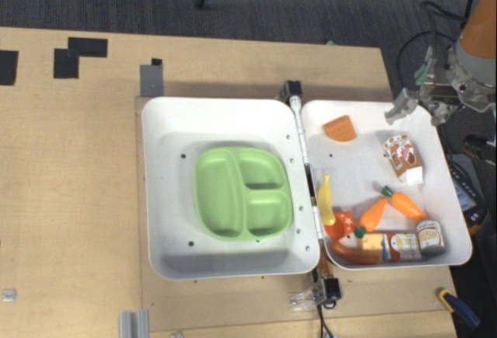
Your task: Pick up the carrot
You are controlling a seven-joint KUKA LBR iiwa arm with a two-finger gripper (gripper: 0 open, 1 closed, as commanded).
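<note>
Claw (410, 102) state unclear, carrot (407, 204) in right bin (365, 162), green tray (242, 192) in left bin (167, 173)

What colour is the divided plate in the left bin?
Light green; the divided plate shows plainly in the camera view, lying in the white left bin.

left bin (163, 173): before me, holding a green divided plate (242, 191)
right bin (365, 154): orange wedge (339, 129) near its far wall
carton (402, 155): brown-and-white, by the right wall
banana (324, 200): against the left wall
can (429, 236): in the near right corner
</note>
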